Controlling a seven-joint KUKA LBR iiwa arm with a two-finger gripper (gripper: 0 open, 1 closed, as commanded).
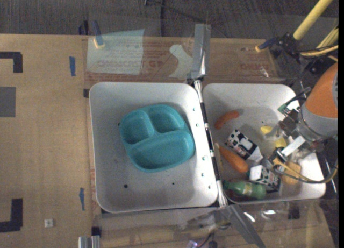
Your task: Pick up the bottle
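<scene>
Bottle [246, 189]: green, on its side, low in the right bin [252, 93], pressed along the front wall near the corner by the divider, so reachable mostly from above. Crowded close by a black-and-white carton [243, 144], an orange carrot-like piece [233, 158] and a second small patterned carton [263, 175], leaving little room for a clean approach. Hand [285, 153] poised over the right side of that bin, right of the bottle and apart from it; open or clenched — cannot tell at this angle, nothing visibly grasped.
</scene>
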